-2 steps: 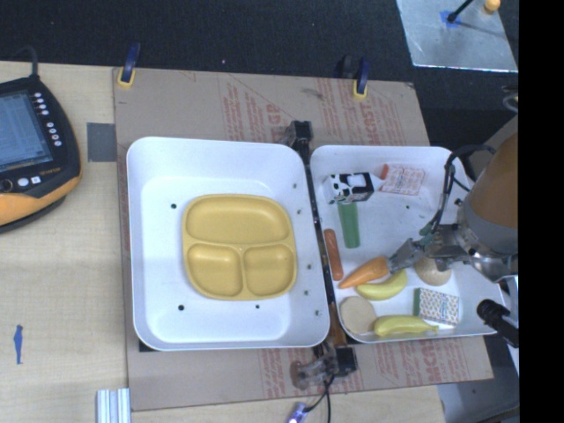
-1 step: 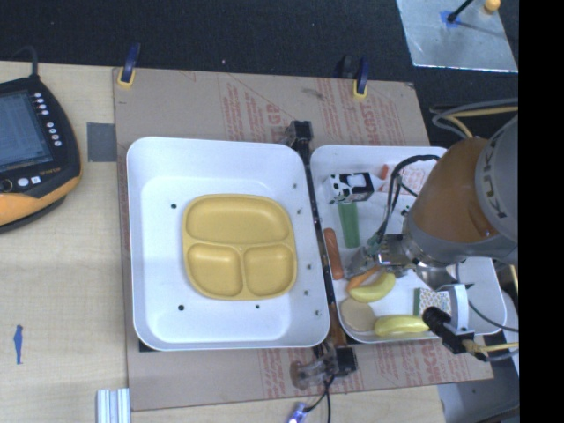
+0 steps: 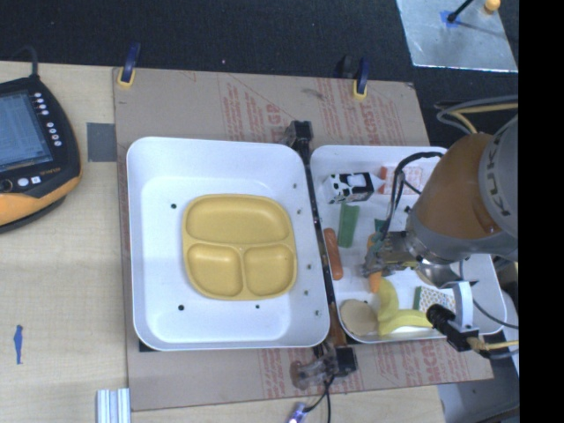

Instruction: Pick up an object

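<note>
Low in right bin (image 3: 493, 276), claw (image 3: 381, 263) (opening unclear), near green block (image 3: 349, 225)

A single camera sits above the table (image 3: 62, 263) and looks down on it at a slight slant, the far edge at the top of the frame and the near edge at the bottom. It stands far enough off to take in both bins whole: the left bin (image 3: 150, 236) near the middle of the frame, the right bin (image 3: 352, 157) toward the right side. The arm (image 3: 463, 196) enters from the right and covers part of the right bin. Beyond the table's far edge lies dark floor (image 3: 220, 16).
</note>
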Action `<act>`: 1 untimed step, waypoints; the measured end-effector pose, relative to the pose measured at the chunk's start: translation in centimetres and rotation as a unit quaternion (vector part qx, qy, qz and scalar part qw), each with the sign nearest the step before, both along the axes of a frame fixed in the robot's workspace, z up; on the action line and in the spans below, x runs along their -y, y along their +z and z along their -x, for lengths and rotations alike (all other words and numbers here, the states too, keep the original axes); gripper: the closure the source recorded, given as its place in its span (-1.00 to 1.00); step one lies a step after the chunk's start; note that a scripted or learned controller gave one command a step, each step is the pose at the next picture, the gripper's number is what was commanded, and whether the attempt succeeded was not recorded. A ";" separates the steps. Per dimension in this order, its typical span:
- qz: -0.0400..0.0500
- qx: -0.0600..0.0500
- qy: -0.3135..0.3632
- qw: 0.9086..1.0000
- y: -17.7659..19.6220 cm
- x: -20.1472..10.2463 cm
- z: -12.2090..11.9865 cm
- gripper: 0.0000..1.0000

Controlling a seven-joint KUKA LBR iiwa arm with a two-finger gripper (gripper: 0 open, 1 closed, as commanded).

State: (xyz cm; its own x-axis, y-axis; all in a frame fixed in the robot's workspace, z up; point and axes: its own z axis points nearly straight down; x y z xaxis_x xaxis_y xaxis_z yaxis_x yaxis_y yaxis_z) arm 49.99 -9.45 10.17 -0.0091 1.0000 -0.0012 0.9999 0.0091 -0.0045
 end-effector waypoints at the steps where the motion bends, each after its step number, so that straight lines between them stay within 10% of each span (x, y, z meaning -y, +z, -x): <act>1: -0.001 0.001 -0.002 1.000 9.0 -7.7 -3.4 1.00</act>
